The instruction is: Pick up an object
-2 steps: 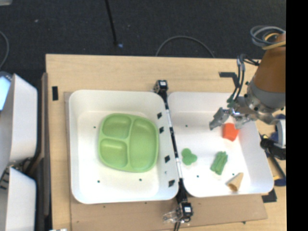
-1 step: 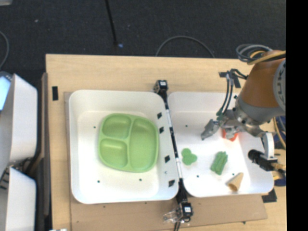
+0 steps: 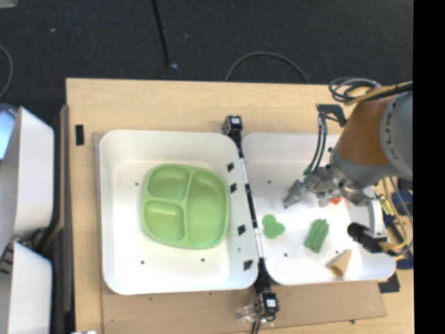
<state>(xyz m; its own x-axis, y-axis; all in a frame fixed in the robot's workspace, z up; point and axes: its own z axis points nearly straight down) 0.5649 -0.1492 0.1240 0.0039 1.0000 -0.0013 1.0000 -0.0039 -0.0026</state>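
The gripper (image 3: 297,193) hangs low over the right bin (image 3: 278,152), its grey metal fingers (image 3: 290,196) pointing toward the divider; from where I stand I cannot tell how far apart they are, and nothing shows between them. Behind it the wrist is a tangle of grey hardware and looped cables, topped by the smooth orange band (image 3: 361,134) and the rounded grey arm (image 3: 400,127).

Below the gripper, apart from it, three small things lie on the bin's glossy white floor. A flat green clover-shaped piece (image 3: 272,227) sits near the divider. To its right is a ridged, blocky green piece (image 3: 317,235), lying at a slant. Further right, near the front rim, is a tan cone-shaped piece (image 3: 341,261). A tiny red spot (image 3: 335,200) shows just under the wrist; what it is I cannot say.

The left bin (image 3: 118,256) is a shallow white tray with rounded corners. In it lies a pale green plastic plate (image 3: 186,205), rounded and moulded into three compartments. Both bins rest on a light wooden bench (image 3: 174,92), joined along the middle by a strip of black clips (image 3: 243,200)
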